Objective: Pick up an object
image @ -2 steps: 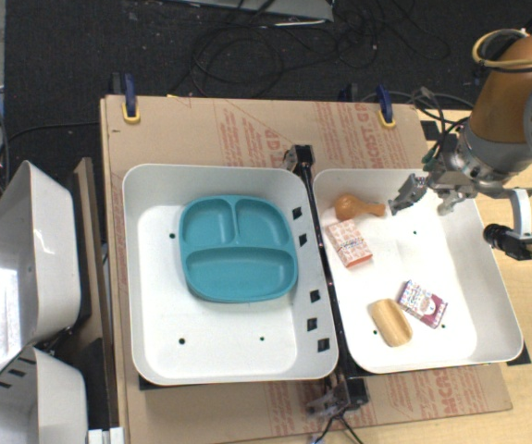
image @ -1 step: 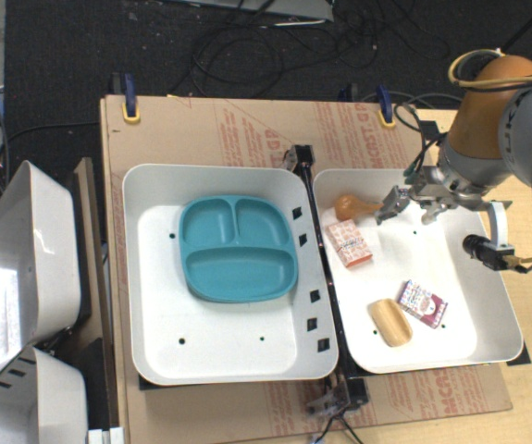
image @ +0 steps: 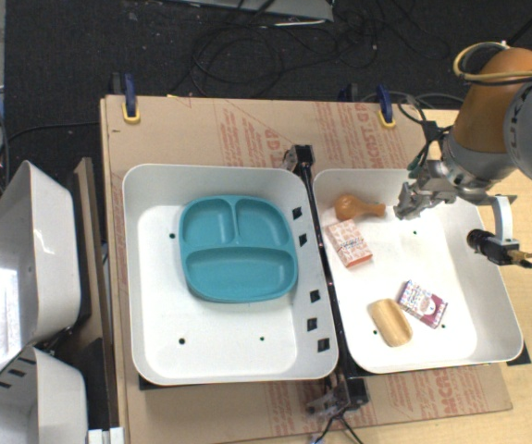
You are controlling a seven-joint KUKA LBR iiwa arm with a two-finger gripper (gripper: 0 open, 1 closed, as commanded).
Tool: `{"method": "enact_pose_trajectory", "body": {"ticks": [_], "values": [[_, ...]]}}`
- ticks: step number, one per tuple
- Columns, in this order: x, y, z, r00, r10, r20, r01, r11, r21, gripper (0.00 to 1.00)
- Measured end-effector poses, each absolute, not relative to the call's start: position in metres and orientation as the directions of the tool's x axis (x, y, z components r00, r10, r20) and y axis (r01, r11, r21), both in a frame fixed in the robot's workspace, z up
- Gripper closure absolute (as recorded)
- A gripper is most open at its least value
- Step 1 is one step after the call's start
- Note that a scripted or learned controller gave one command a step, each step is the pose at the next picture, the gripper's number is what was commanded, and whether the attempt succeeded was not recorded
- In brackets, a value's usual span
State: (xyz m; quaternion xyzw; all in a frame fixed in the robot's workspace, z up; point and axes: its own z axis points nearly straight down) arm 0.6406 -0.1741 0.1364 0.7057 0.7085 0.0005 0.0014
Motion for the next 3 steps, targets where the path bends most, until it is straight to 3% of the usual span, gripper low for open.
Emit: {"method": "enact_pose_trajectory", "body": {"ticks": [2, 3], "values": [[0.645, -0.169, 0.241, -0.004, 1.000, -0.002, 1.000, 0.004, 0.007, 1.00], [0.636, -0.122, 0.234, -0.007, 1.000, 0.001, 1.000, 0.007, -0.001, 1.00]]}}
